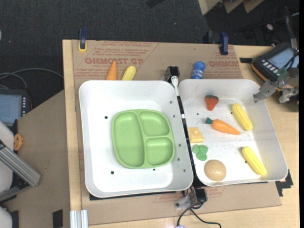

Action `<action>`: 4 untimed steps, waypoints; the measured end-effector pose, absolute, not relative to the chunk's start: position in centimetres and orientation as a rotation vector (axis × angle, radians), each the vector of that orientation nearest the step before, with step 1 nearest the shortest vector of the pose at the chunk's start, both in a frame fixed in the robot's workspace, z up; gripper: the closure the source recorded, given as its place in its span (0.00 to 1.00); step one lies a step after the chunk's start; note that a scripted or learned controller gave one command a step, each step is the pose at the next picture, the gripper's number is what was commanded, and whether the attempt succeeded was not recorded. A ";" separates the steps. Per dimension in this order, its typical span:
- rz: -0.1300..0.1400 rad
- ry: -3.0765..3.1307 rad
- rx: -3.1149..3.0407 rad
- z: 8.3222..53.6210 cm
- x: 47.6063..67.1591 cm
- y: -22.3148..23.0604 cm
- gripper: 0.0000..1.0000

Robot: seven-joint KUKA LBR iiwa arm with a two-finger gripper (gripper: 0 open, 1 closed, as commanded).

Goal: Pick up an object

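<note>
White bins, two of them side by side on the table (47, 141); camera view looks down at a slant.

Pincer (262, 95) sits at the right edge of frame, over the upper-right rim of the right bin (273, 141). Can't tell if it's open or closed, too small and partly cut off. Nothing visible in its grip.

Relative to the pincer:
- upper corn cob (242, 116): nearest item, just below and left, lying tilted on the bin floor.
- strawberry (211, 102): to the left, about level, apart from the pincer.
- carrot (225, 126): below-left, between the strawberry and the lower items, green top pointing left.
- cheese wedge (195, 135): further left and below, near the bin's left wall.
- green leafy piece (201, 151): just below the cheese.
- tan round ball (215, 170): well below-left, near the front wall.
- lower corn cob (253, 160): well below, slightly left.

Left bin (95, 127): far left of the pincer, holds a green divided plate (142, 138) with three compartments.

Behind the bins, on the brown board: blue bottle (198, 70) up-left of the pincer; further left a yellow corn piece (128, 72) and an orange carrot-like piece (111, 71).
</note>
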State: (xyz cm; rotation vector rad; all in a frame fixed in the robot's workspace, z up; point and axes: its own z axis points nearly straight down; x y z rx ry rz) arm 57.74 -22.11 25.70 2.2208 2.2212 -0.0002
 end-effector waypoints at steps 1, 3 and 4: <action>0.002 2.237 2.230 8.5 56.3 -21.8 0.00; 0.004 2.220 2.215 9.6 61.0 -18.6 1.00; -0.001 2.231 2.215 8.4 63.5 -10.9 1.00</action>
